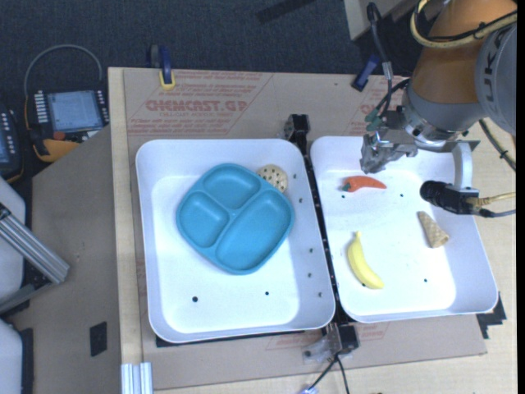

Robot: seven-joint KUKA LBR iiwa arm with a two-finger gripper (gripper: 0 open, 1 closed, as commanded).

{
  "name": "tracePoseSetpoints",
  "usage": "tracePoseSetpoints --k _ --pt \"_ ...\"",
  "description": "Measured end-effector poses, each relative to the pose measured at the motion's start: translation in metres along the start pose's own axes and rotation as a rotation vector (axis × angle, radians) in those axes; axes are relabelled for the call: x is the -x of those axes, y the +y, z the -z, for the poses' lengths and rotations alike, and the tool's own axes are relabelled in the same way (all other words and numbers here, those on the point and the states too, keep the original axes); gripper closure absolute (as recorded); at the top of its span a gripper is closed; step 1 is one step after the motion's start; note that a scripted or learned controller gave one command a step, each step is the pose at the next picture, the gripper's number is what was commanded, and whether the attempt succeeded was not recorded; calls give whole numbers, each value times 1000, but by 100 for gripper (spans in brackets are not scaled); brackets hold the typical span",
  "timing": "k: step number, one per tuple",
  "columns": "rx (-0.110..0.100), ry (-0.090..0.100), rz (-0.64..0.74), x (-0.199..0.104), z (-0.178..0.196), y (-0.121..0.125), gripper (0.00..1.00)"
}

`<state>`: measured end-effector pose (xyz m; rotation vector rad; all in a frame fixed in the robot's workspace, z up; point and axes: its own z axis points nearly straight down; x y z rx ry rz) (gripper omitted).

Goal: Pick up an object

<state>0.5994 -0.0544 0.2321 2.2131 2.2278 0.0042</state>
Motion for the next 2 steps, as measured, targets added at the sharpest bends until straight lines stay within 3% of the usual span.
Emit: tracePoseSetpoints --k 2 --pt "-1 1 0 -109 6 8 100"
